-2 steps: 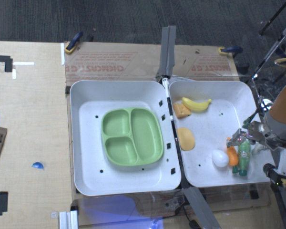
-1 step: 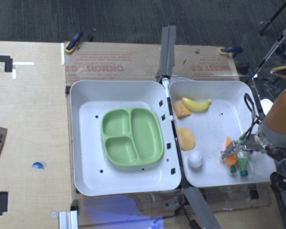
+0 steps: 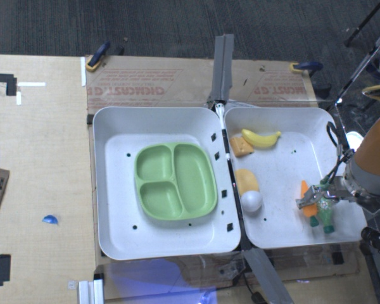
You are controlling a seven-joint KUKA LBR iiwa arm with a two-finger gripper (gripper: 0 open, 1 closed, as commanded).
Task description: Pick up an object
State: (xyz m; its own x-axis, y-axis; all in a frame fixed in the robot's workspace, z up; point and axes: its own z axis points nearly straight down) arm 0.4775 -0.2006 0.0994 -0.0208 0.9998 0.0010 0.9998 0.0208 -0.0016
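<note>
So nothing is picked up yet as far as I can tell — every item is sitting on the floor of a bin, nothing lifted. The gripper (image 3: pixel 313 198) is down low in the right bin (image 3: pixel 285 230), near its front right corner, right on top of a small cluster of stuff: a green object (image 3: pixel 325 218) that looks like a little bottle or toy veg, with something orange (image 3: pixel 304 187) just beside it. Whether the tool is clenched or released I honestly cannot tell — it's a small metallic blur at this angle, and I can't say it has anything in its grasp. My guess is that the green piece is the target, since it's touching or almost under the tool, and what's left is basically the whole job: close on it and lift.

The green thing looks small, lying tilted, partly covered by the tool.

Further over, at the bin's left wall, there's a white ball (image 3: pixel 251 201) touching a yellowish lump (image 3: pixel 246 181). Beyond those, a banana (image 3: pixel 261 138) lies next to an orange wedge (image 3: pixel 240 145) near the back.

The left bin (image 3: pixel 114 170) holds a green divided tray (image 3: pixel 176 181), well apart from the action.
</note>
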